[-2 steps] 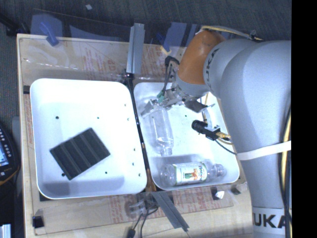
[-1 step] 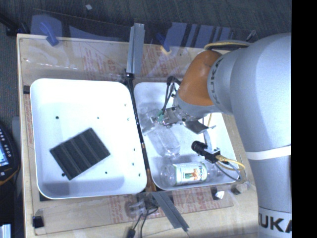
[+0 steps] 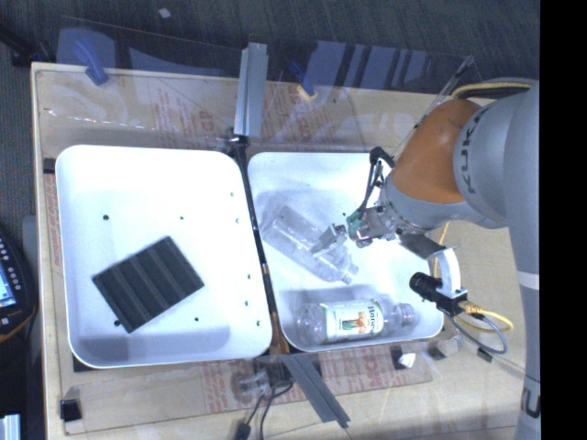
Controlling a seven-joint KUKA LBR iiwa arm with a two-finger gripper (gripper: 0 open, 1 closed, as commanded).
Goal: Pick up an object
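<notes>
While the arm (image 3: 459, 168) reaches in from the right of the frame, its gripper (image 3: 344, 235) sits low over the middle of the right bin (image 3: 312, 165), right at the upper end of a clear bottle (image 3: 307, 243). That bottle lies on a slant from upper left to lower right in the bin's centre. Whether the tool is wide, narrow or gripping the bottle I cannot tell: the metal parts and the see-through plastic blur together at that spot.

A second bottle (image 3: 353, 321), clear with a label of orange and green, lies on its side along the lower wall of the same bin, well below the gripper, with its cap toward the right.

The left bin (image 3: 83, 168) holds a black ribbed slab (image 3: 148, 283), lying flat and turned at an angle in the lower left part. The two bins touch along the middle of the frame, where a grey bar (image 3: 249, 94) runs up from their shared upper corner. An orange band marks the arm above the wrist, and a yellow cable (image 3: 484, 324) loops at the lower right beside the bin.
</notes>
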